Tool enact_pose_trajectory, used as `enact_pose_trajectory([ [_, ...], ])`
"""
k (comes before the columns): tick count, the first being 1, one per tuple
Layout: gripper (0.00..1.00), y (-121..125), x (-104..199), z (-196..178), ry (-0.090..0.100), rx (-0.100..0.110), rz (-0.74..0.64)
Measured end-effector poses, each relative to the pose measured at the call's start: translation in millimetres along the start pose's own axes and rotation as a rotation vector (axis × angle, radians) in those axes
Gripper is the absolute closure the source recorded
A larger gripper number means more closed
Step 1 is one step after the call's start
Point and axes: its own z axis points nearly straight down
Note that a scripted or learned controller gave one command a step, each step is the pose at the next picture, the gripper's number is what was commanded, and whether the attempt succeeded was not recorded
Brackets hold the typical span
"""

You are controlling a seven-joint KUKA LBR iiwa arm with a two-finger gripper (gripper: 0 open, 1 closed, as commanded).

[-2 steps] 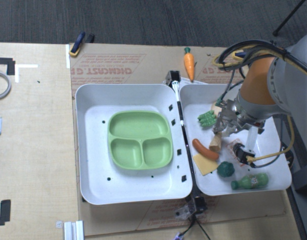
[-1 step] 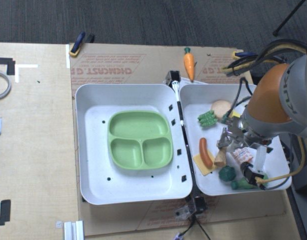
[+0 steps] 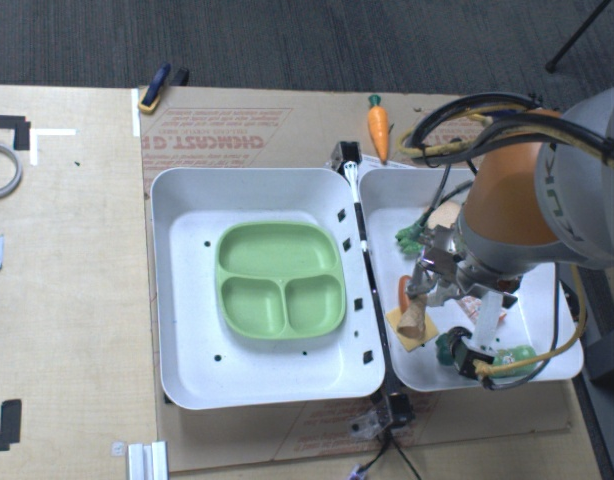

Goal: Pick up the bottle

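Observation:
The bottle [image 3: 492, 356] lies on its side in the right bin's [image 3: 387, 203] front right corner, with a dark green end toward the left and a lighter green label to the right. The arm's yellow cable partly crosses it. My gripper [image 3: 419, 300] hangs low over the middle-left of the same bin, to the upper left of the bottle and apart from it. It sits just above a tan and yellow piece [image 3: 413, 328] and beside a small orange-red item [image 3: 404, 290]. The grey and orange wrist hides much of the bin behind it.
A green leafy item [image 3: 411, 236] and a white and red packet [image 3: 487, 314] also lie in the right bin. The left bin [image 3: 177, 268] holds a green divided plate [image 3: 281, 278]. A toy carrot [image 3: 377, 128] lies on the bench behind the bins.

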Motion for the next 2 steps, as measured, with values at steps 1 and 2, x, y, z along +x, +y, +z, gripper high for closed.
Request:
enact_pose_trajectory([
  [1, 1.0, -37, 81, 0, -0.001, 0.0, 0.255],
  [2, 1.0, -65, 134, -58, -0.001, 0.0, 0.565],
])
